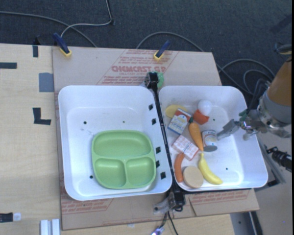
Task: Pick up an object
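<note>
Silver and small, the can (209,140) lies right of centre in the right bin (245,175), and you can see why the gripper (224,131) reaches in from the right edge: its tip is beside the can. You cannot tell whether the jaws are parted or closed. Just left of the can the carrot (196,136) crowds it; the banana (208,172) lies below, the white ball (204,105) above. The green plate (122,159) sits alone in the left bin (73,131), well clear.

bench (19,146) bears cardboard sheet (137,67) under two bins (68,131).
</note>
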`<state>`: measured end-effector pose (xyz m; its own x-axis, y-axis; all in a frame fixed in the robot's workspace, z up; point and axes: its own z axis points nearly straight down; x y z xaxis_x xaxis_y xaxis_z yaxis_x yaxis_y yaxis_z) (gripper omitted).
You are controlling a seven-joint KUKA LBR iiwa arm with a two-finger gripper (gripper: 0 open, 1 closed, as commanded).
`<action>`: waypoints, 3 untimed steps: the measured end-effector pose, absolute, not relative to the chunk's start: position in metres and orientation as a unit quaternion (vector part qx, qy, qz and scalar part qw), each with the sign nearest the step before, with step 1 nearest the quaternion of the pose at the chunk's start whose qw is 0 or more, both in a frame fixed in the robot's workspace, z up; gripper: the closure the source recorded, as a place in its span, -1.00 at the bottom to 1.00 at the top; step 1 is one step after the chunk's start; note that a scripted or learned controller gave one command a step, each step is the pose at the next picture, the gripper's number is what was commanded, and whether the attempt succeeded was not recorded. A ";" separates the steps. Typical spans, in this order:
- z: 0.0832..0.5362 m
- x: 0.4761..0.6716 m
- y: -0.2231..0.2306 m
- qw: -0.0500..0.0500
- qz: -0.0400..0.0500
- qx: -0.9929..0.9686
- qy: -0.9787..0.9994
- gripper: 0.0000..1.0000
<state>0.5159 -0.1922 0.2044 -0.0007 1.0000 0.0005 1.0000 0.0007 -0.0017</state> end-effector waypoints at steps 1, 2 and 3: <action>0.090 0.583 -0.155 -0.001 -0.001 -0.706 -0.708 -1.00; 0.086 0.637 -0.109 -0.003 -0.001 -0.706 -0.708 -1.00; 0.087 0.603 -0.117 -0.002 -0.001 -0.707 -0.707 -1.00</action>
